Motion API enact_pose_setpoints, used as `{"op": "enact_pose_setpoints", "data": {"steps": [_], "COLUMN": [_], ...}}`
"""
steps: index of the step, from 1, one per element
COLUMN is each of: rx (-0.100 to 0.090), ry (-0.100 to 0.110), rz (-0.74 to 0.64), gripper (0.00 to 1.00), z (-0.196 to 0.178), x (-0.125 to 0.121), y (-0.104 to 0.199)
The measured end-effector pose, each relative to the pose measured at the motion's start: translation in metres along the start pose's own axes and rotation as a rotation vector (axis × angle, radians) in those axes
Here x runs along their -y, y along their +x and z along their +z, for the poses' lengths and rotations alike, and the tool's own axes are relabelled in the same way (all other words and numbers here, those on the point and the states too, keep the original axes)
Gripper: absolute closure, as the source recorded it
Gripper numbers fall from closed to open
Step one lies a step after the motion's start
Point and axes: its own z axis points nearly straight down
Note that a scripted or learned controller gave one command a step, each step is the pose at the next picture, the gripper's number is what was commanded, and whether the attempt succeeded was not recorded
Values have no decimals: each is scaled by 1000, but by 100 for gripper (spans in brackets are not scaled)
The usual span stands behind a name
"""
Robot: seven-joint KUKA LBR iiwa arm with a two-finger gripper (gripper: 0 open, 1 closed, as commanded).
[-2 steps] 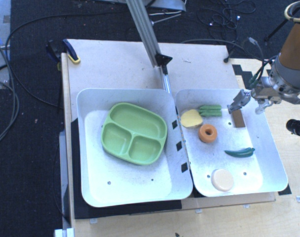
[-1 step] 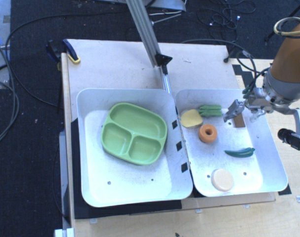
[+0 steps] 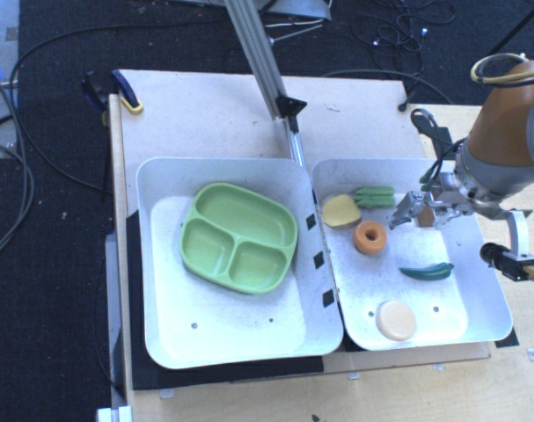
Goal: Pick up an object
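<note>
Up by the right bin's [image 3: 478,310] far rim, claw [image 3: 411,209] hovers beside orange ring [image 3: 370,237].

The arm [image 3: 500,139] reaches in from the right edge of the camera view, its orange band sitting above a grey wrist that angles down and to the left. At its end the pincer [image 3: 410,211] hangs low, pointing leftward, its small dark and metal parts bunched together too tightly to read.
</note>
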Motion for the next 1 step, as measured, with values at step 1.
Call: {"op": "enact_pose_setpoints", "data": {"steps": [1], "rx": [0], "ry": [-1], "rz": [0], "gripper": [0], "z": [53], "x": [-4], "y": [-9]}}
